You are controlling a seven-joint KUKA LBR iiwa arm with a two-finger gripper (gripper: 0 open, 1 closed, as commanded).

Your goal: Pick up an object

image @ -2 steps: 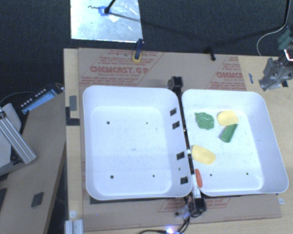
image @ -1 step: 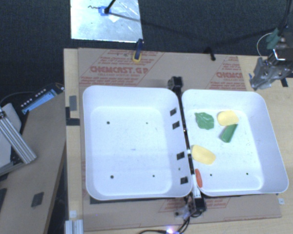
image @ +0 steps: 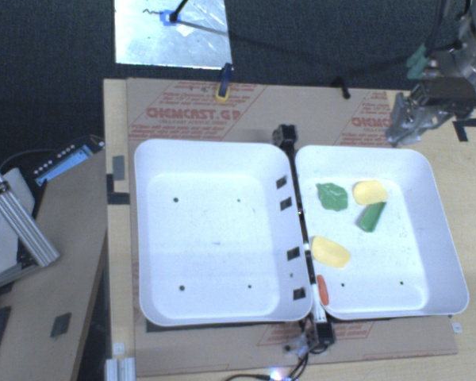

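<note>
Two shallow white bins are borne side by side on a wooden bench. Within the right bin (image: 428,213) lies a small green plastic cylinder (image: 371,216), judged light, rigid, slippery; a grasp across its narrow sides is advised. Jaw state of the gripper (image: 403,127) cannot be told.

We count five small objects, all in the right bin (image: 428,213). A green lump (image: 332,196) lies toward the bin's upper middle. Near it on the right sits a yellow piece (image: 370,191), rounded, and a dark green block (image: 371,216) lies tilted with its upper end touching that piece. A second yellow lump (image: 330,252) rests lower, near the divider. A small orange bit (image: 323,290) lies along the bin's left edge.
</note>
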